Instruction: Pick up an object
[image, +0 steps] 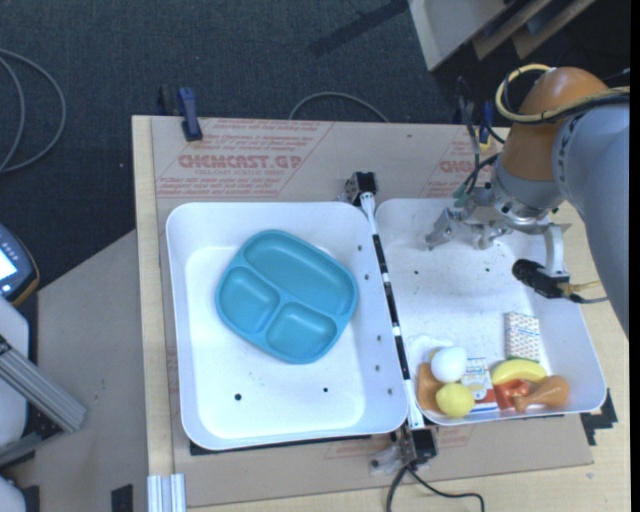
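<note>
Nothing was picked up yet: the tool hung spread and bare over the far end of the right bin, well apart from the toy food heaped in its near corner

bins: 2 | blue plate: 1 | white egg: 1 | banana: 1

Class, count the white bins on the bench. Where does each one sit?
2. The left bin holds a blue plate. The right bin holds a pile of small items in its near corner, with the gripper over its far end.
</note>
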